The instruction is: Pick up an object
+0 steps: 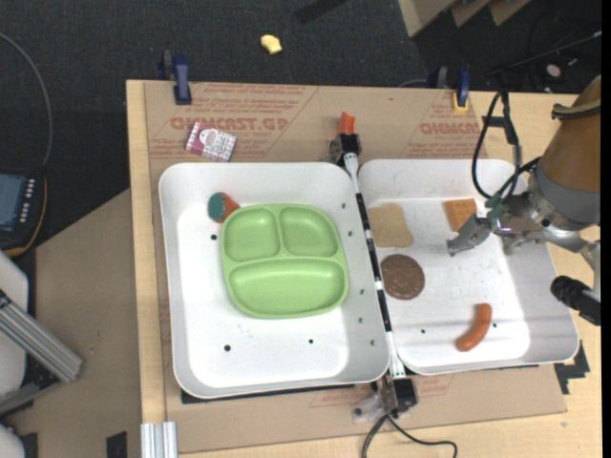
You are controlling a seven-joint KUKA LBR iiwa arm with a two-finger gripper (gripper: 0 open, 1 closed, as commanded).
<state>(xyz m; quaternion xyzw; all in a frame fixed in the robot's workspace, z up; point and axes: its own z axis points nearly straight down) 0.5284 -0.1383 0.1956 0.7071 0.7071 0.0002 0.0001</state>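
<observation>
The gripper (470,239) is hovering in the right bin (544,346), fingers apart and holding nothing, just beside an orange toast slice (459,213). The slice is lying loose for picking, at the far side.

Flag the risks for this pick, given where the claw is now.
1. The claw sits beside the orange toast piece, near the right bin's far wall; a descent may nudge it instead of grasping.
2. The tan slice and brown patty lie flat, so they could slip.
</observation>
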